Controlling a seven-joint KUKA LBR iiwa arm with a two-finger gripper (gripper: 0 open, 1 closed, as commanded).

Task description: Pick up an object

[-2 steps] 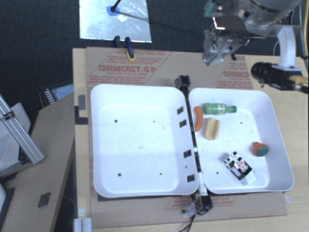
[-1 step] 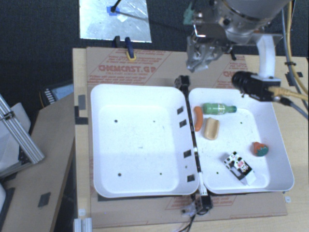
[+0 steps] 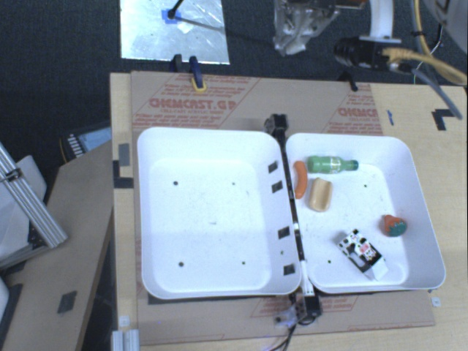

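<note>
Both bins [image 3: 201,141] are seen as smooth white plastic, slightly glossy. The board [image 3: 219,97] beneath is taken for matt brown cardboard with red print. The bottle [image 3: 330,164] is seen as glossy green plastic. A shiny metal sheet [image 3: 174,20] is laid on dark, rough carpet [image 3: 58,42]. Ribbed aluminium rail [image 3: 29,207] is noted at left.

High slanted view over both bins [image 3: 219,141]

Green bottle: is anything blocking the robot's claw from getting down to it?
Nothing visible does. The gripper hangs beyond the bins' far edge, and the bottle lies uncovered in the right bin, with the sausage just beside it.
</note>
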